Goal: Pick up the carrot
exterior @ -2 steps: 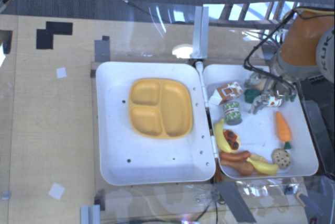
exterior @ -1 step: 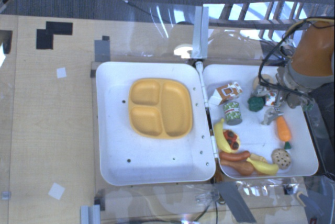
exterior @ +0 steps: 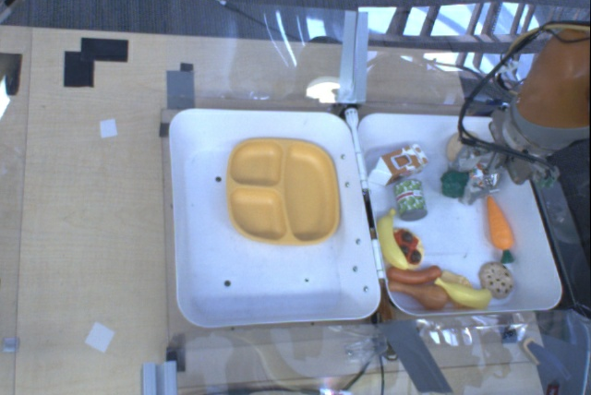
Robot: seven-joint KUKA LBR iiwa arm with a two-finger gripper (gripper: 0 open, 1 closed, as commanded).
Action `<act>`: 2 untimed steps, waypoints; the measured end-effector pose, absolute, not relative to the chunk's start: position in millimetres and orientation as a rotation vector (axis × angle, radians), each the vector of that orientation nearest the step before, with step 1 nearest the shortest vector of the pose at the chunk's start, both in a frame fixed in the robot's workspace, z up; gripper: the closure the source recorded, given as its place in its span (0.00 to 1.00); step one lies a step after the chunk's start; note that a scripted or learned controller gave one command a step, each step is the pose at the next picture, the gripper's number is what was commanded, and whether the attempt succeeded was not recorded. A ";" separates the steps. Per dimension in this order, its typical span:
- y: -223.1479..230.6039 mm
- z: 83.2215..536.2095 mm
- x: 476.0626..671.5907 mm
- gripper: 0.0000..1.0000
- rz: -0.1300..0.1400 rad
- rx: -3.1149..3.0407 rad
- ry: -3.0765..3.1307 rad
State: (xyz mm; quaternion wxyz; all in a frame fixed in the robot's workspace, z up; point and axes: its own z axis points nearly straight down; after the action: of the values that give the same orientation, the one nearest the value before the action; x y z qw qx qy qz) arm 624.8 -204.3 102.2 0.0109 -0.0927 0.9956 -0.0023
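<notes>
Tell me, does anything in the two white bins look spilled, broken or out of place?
Nothing stands out. The orange carrot lies whole in the right white bin among other toy foods; the yellow divided plate sits flat in the left white bin.

Layout around the gripper, right bin

You had the gripper over the right bin's far right part. The carrot lay in that bin just nearer the camera than the jaws; the cookie lay beyond it, nearer still. Left of the jaws stood the can, with the carton behind it. Well left, the divided plate sat in the left bin.
</notes>
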 end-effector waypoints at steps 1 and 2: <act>-206.8 228.4 594.3 1.00 -0.018 -0.475 3.081; -201.0 106.1 555.9 1.00 0.006 -0.621 3.080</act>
State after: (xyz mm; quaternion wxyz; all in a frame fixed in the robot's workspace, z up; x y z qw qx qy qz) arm 555.9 -201.0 106.1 -0.0003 -0.1978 0.9802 0.0018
